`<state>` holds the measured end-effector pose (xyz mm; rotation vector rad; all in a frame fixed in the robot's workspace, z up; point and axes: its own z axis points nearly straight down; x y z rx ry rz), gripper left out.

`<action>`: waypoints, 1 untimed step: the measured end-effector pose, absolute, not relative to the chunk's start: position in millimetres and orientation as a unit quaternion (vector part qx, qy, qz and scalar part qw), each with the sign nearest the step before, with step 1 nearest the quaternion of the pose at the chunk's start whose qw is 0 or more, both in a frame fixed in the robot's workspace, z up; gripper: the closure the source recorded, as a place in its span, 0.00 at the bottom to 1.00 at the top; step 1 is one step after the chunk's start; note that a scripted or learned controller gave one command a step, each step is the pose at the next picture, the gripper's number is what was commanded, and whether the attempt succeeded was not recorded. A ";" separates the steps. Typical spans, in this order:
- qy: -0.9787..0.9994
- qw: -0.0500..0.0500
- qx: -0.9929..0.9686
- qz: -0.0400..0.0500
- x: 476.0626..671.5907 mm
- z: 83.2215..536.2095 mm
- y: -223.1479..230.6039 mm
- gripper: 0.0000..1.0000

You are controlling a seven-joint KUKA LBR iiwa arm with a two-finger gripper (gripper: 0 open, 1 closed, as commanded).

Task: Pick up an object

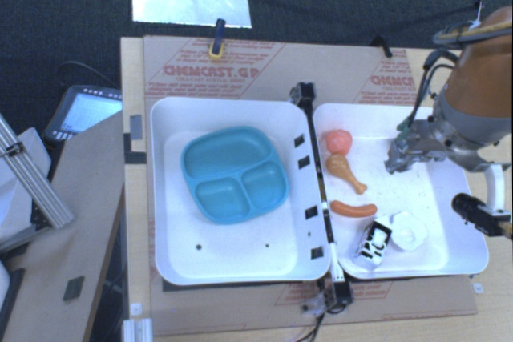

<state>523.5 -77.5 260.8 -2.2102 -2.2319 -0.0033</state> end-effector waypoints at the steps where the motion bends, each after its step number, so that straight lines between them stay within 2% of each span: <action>1: -0.711 0.000 -0.703 -0.001 522.5 260.0 -18.0 1.00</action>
